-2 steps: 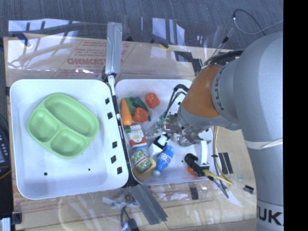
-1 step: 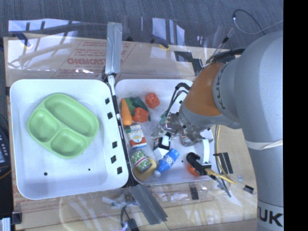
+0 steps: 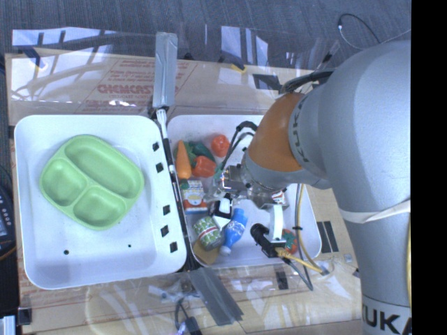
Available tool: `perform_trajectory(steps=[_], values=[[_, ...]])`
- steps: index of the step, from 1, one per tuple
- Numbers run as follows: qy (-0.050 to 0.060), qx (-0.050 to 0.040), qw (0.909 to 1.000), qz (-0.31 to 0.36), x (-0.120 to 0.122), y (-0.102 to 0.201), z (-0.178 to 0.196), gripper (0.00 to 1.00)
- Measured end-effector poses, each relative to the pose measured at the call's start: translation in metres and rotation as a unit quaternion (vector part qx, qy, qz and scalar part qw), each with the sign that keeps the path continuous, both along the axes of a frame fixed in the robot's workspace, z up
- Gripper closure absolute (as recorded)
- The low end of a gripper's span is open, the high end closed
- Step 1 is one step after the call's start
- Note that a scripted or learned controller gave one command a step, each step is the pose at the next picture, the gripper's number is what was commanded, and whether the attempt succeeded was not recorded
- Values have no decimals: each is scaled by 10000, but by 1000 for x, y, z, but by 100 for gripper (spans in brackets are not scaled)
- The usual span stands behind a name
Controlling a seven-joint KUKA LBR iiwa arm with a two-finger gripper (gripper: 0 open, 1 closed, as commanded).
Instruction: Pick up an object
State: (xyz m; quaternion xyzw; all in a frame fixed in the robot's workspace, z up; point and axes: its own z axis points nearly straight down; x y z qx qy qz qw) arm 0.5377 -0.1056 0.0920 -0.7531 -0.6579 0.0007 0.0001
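Your room is tight: the toys crowd the right bin (image 3: 307, 251) against its left wall, the carrot (image 3: 182, 160), tomato (image 3: 220, 144), small can (image 3: 207, 230) and blue bottle (image 3: 235, 230) packed close. Your gripper (image 3: 234, 199) sits low over them, just above the bottle; you cannot tell its finger spread. The left bin (image 3: 42, 257) holds a green divided plate (image 3: 91, 181)

A: How's the light for you?
B: Bright, even, from overhead. You get glare streaks on the clear film (image 3: 91, 54) at top, w/ soft shadows inside the bins (image 3: 28, 208).
A: Sharpness?
B: Low-res, slightly soft; small items in the rt bin (image 3: 311, 239) blur together.
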Motion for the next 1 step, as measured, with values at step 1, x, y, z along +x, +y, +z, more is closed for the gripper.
perform_trajectory(steps=[1], values=[[14, 5, 9989, -458, 20, 50, 155, 100]])
